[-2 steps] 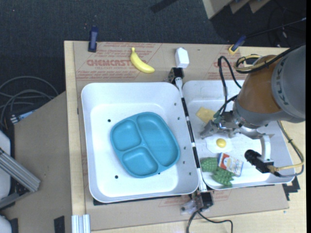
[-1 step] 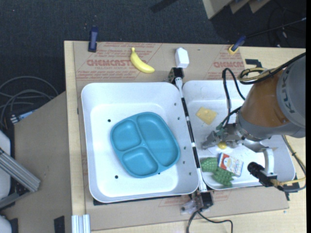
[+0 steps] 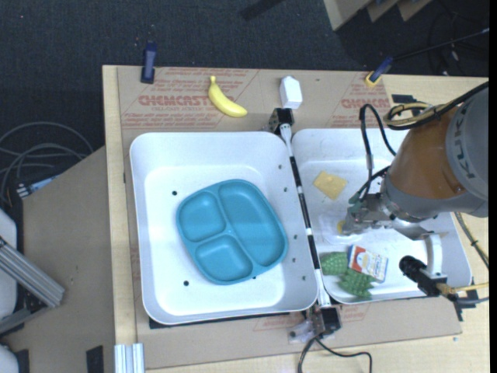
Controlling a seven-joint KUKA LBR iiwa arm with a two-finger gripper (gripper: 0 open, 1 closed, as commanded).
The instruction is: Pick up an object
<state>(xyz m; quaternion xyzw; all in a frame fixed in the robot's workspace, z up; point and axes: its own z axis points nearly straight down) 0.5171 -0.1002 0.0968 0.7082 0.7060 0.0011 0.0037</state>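
Two shallow white bins sit side by side on the bench. Nearest the camera, in the right bin [image 3: 458,274], lie a green textured object [image 3: 347,274] and, just beside it on the right, a small white packet with red and blue print [image 3: 368,263]. These two items touch or nearly touch; contact cannot be confirmed.

Above them, the gripper [image 3: 359,217] is low inside the right bin, at the end of the grey arm [image 3: 435,169], which enters from the right. Finger state: cannot be determined, as the wrist body hides the tips. No object is visible between them.

Farther back in the same bin lies a yellow wedge-shaped piece [image 3: 330,184], apart from the gripper and slightly to its left.

The left bin [image 3: 155,162] holds a blue three-compartment plate [image 3: 231,230] near its centre.

Beyond the bins, on the cardboard surface [image 3: 186,99], rests a toy banana [image 3: 226,100].

Step in hand, as judged: descent or positioning for a grasp in the right bin. Candidate objects are the packet and the green object just nearer than the gripper, and the yellow piece beyond it.

Next move, as judged: centre the tool over one item, close on it, then lift vertically. Because the packet and green object crowd each other, a clean closure on one of them calls for careful alignment.
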